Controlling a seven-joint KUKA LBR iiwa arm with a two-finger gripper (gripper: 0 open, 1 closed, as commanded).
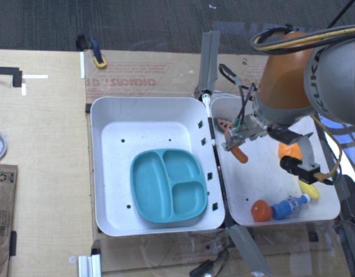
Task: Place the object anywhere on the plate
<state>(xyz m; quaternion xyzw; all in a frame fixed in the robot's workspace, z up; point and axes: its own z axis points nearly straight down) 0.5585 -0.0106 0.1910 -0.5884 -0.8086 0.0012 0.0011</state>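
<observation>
Overhead, the grey arm (316,68) with its orange band reaches in from the right and hangs over the right bin (264,178); its jaws (238,140) sit near that bin's left wall, close to the divide between the two bins; whether they are spread or closed I cannot tell, since the wrist hardware hides the fingertips. An orange, carrot-like object (240,154) shows just below the jaws, tilted, with its lower end toward the near right; it is not clear whether it is gripped or simply lying on the bin floor beneath them. At the left sits the left bin (108,154), holding the teal plate (167,184) with three compartments, placed toward the bin's near side. Along the right bin's near edge lie a small orange ball (261,210) and, just beside it on the right, a blue bottle (288,206); a yellow piece (308,190) rests farther right; an orange item (289,150) is partly hidden under the arm. Both bins rest on the pale wooden surface (39,154).
</observation>
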